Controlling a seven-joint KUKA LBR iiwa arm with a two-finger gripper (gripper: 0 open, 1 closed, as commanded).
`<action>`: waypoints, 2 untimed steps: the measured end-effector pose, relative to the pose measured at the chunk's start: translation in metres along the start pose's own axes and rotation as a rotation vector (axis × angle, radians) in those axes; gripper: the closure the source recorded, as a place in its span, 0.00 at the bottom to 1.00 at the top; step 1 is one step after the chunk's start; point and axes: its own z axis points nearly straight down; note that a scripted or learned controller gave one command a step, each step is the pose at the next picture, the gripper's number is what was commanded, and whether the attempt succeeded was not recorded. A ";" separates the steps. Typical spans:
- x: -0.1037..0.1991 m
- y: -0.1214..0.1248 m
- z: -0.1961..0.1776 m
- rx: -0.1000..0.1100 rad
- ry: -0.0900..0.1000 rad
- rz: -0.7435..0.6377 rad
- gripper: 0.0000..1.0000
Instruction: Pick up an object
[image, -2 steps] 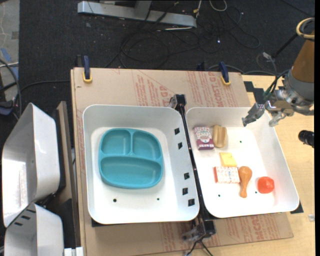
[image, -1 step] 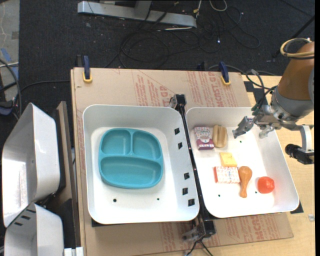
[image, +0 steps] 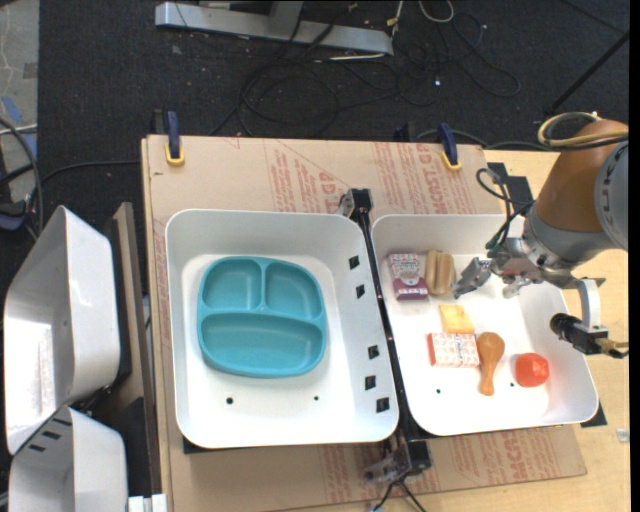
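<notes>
My gripper (image: 492, 274) hangs over the right bin (image: 570, 405), its fingers spread and grasping nothing. Just beside it lies a tan bun (image: 439, 271); nearer the camera sit a wooden drumstick (image: 489, 361) and a red ball (image: 532, 369). Cardboard (image: 300, 170) covers the bench, above a dark floor with cables (image: 300, 80).

A teal divided plate (image: 262, 315) fills the left bin's (image: 190, 400) middle. The right bin's (image: 560, 405) items crowd its left half; its near-right floor lies open past the red ball (image: 531, 369).
</notes>
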 end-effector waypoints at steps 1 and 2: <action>-0.001 0.002 -0.014 -0.007 -0.002 0.000 1.00; -0.004 -0.005 -0.074 -0.011 -0.004 0.001 1.00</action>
